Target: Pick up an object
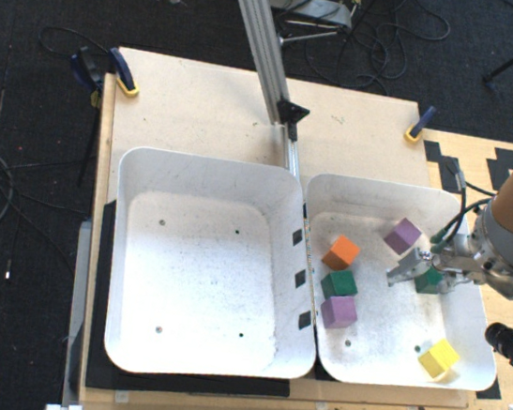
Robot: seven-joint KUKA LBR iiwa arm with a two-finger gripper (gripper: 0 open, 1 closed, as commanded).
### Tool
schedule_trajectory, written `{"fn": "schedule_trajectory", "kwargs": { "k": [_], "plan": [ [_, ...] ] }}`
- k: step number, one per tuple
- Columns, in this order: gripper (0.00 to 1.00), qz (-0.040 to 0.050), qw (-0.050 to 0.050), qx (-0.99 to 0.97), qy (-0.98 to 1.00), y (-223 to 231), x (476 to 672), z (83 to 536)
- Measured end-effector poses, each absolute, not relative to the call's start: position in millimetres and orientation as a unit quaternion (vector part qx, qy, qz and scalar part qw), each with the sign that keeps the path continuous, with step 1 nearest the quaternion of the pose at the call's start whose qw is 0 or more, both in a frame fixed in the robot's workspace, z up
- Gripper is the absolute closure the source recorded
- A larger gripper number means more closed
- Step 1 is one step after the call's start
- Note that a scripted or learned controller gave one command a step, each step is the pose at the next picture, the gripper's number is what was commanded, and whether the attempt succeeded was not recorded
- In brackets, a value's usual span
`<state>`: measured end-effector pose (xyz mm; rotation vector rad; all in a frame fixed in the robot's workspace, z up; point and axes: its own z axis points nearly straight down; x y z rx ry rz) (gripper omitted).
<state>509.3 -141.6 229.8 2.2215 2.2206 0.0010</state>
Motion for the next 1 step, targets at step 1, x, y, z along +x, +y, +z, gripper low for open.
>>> {"fn": "schedule_trajectory", "kwargs": {
  "k": [1],
  "plan": [
    [0.0,0.0009,-0.001,0.706,0.709,-101.0,549.5,118.5]
  ]
}}
